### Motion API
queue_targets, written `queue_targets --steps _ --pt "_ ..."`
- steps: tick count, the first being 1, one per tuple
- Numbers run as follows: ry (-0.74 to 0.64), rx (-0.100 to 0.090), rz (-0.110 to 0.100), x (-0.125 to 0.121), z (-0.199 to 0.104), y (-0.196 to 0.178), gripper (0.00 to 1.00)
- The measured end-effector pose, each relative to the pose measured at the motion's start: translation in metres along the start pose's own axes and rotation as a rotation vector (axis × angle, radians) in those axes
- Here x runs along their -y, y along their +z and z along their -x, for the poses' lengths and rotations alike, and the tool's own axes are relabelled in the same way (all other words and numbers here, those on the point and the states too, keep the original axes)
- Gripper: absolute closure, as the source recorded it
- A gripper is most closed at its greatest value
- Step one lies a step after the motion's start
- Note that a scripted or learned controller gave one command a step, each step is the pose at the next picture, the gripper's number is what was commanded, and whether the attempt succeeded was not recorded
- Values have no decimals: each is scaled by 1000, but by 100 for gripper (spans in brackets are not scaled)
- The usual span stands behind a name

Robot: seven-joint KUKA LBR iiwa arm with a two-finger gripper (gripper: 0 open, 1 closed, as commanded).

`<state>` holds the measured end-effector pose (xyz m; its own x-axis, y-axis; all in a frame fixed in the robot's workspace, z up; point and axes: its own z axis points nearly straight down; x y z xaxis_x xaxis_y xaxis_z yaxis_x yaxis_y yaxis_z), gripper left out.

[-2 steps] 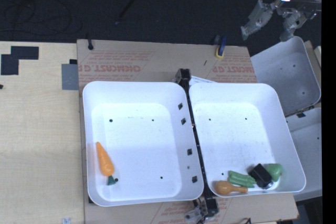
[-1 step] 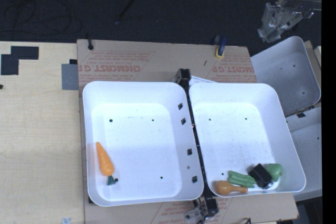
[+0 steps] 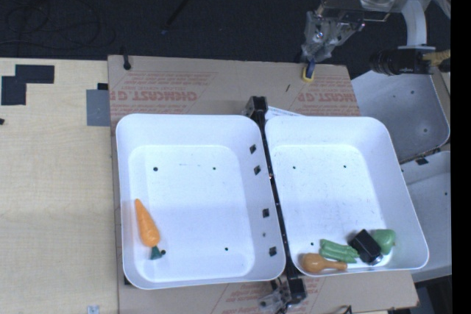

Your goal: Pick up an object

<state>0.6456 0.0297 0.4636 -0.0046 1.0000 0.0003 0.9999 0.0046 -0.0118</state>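
Objects for picking lie in both shallow white plastic bins: an orange plastic carrot with a small green top (image 3: pixel 146 223) rests alone near the front left corner of the left bin (image 3: pixel 184 130), while the right bin (image 3: pixel 335 127) holds a cluster in its front right corner, made up of a green bean-pod toy (image 3: pixel 338 251), a small black block (image 3: pixel 365 245), a rounded green piece (image 3: pixel 384 237) and an orange-tan pear-shaped toy (image 3: pixel 321 263), all touching or just beside one another. The two-finger gripper (image 3: pixel 318 54) hangs on the grey arm high above the far edge of the brown cardboard sheet (image 3: pixel 221 88), beyond the bins and well apart from every object; how it is set cannot be told from this angle, and nothing is seen held in it. By my reading, the task stands at its very start, with no approach made. The next move calls for choosing a target, carrying the tool across over a bin, and descending. The carrot looks the easier choice, being isolated, though it lies near the wall; the cluster is crowded against a corner and risks a poor grasp.
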Motion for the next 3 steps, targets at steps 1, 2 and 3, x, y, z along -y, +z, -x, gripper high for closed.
queue_targets --steps 1,2,3 --pt "-1 -1 16 3 -56 -78 100" --pt "-4 -1 8 2 -152 -73 100" --pt "-2 0 8 2 -217 -73 100"
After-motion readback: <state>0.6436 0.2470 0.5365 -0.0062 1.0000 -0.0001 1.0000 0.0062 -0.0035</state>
